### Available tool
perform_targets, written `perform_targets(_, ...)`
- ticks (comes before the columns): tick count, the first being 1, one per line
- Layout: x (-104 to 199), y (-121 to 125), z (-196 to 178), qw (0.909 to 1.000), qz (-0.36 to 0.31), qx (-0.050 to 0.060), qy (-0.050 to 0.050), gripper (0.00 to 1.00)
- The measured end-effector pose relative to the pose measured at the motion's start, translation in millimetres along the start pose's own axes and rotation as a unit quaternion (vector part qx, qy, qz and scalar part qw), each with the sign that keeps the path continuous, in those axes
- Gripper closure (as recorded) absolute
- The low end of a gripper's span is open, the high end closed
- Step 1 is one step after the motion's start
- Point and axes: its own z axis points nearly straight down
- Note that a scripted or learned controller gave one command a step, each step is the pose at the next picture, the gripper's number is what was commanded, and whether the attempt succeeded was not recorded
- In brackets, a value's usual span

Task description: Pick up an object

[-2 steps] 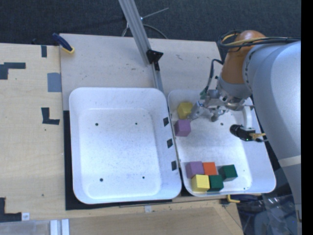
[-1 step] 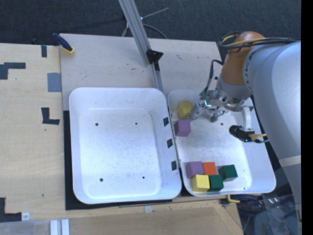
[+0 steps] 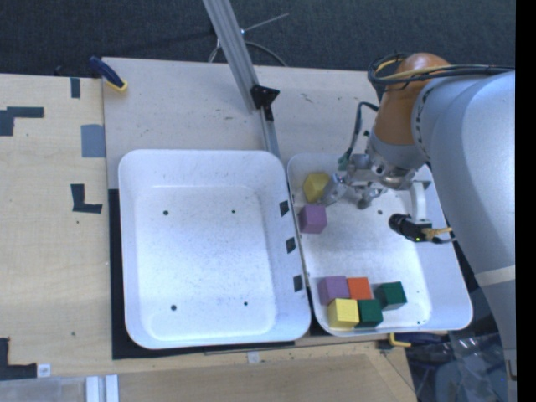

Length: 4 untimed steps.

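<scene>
Gripper [image 3: 352,184] low in right bin [image 3: 435,296] at far end, beside yellow block [image 3: 316,186], finger opening impossible to judge, grasp unclear, wrist crowding view

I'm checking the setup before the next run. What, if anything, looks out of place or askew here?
Nothing looks spilled or damaged. The blocks all lie in the right bin: five clustered at its near edge, a yellow block and a purple block apart at its far left, beside the gripper.
</scene>
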Motion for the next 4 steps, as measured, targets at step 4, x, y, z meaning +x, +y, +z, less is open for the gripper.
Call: perform_targets(4, 28, -25, -9, 0.9992, -0.007, -0.037, 0.010, 0.00)
